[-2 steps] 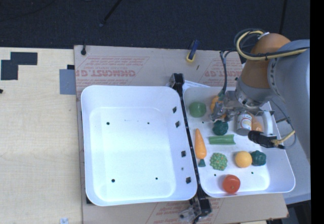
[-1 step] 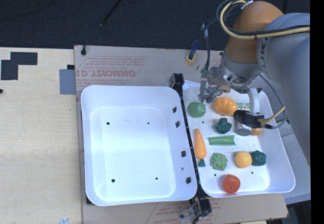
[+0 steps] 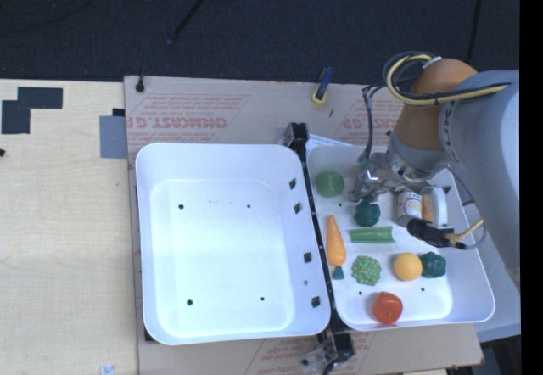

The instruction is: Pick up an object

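The pincer (image 3: 367,187) hangs low in the right bin (image 3: 475,301), just above a dark green toy vegetable (image 3: 367,215); whether it is open or closed, I cannot tell.

carrot (image 3: 336,241): orange, lying lengthwise by the right bin's left wall
tomato (image 3: 388,307): red, near front
broccoli (image 3: 366,269): light green, centre
orange (image 3: 407,266): right of broccoli
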You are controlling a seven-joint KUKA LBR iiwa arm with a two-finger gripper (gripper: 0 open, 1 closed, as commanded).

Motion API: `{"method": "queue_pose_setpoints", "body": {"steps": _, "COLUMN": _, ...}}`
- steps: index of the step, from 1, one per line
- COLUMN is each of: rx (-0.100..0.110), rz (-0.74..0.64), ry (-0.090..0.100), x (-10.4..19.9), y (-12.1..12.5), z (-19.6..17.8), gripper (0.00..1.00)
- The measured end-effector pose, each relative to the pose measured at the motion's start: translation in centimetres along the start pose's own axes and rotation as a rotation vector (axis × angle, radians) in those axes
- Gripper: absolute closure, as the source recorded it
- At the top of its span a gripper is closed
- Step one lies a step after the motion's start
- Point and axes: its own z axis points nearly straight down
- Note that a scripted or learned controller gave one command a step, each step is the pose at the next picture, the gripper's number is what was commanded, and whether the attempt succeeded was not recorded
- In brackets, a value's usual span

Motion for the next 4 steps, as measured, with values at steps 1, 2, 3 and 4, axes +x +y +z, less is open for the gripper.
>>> {"method": "queue_pose_setpoints", "body": {"steps": 1, "rx": -0.002, "rz": -0.005, "ry": 0.001, "x": 1.1, "y": 0.1, "z": -0.5, "gripper": 1.00}}
{"method": "queue_pose_setpoints", "body": {"steps": 2, "rx": -0.003, "rz": -0.005, "ry": 0.001, "x": -0.2, "y": -0.1, "z": -0.5, "gripper": 1.00}}
{"method": "queue_pose_setpoints", "body": {"steps": 3, "rx": -0.001, "rz": -0.005, "ry": 0.002, "x": -0.8, "y": 0.2, "z": -0.6, "gripper": 1.00}}
{"method": "queue_pose_setpoints", "body": {"steps": 4, "rx": -0.003, "rz": -0.005, "ry": 0.001, "x": -0.1, "y": 0.1, "z": -0.6, "gripper": 1.00}}
